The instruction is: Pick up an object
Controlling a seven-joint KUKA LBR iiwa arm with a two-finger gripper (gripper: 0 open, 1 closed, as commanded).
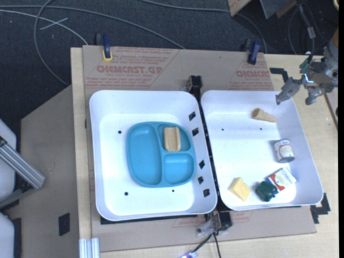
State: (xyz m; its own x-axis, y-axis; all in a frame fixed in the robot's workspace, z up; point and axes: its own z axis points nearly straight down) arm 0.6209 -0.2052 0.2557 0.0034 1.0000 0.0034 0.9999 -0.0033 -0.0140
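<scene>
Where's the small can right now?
The can lies in the right bin, near its right wall, below the tan wedge and above the red-and-white packet.

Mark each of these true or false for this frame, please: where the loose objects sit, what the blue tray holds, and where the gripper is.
1. The blue tray lies in the left bin. True.
2. The tan block rests in a compartment of the tray. True.
3. The small can stands in the left bin. False: it is in the right bin.
4. The gripper is clamped on the yellow wedge. False: it hovers at the right bin's far right corner, holding nothing, fingers spread.
5. The green object touches the tray. False: it lies in the right bin.
</scene>
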